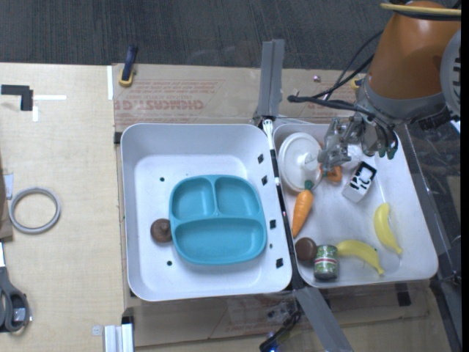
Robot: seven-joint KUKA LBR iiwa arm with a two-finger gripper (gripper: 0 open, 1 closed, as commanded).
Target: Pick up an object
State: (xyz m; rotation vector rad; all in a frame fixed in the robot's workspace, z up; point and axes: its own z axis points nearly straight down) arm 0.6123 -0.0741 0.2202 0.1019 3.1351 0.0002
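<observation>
My gripper (331, 160) hangs low in the back of the right bin (410, 196), beside a white round dish (297, 158). A small orange piece (334, 174) lies right under its tip; whether it is gripped I cannot tell. A carrot (302, 208) lies just in front, along the bin's left wall. A black and white small box (359, 181) sits to the gripper's right. Two yellow bananas (387, 228) (359, 251), a brown ball (305, 249) and a green can (326, 263) lie along the front.
The left bin (139, 167) holds a blue divided plate (218, 218) and a brown ball (160, 230) by its left side. A grey ring (33, 210) and scissors (13, 306) lie on the bench at far left. The orange-banded arm (410, 42) looms over the right bin's back corner.
</observation>
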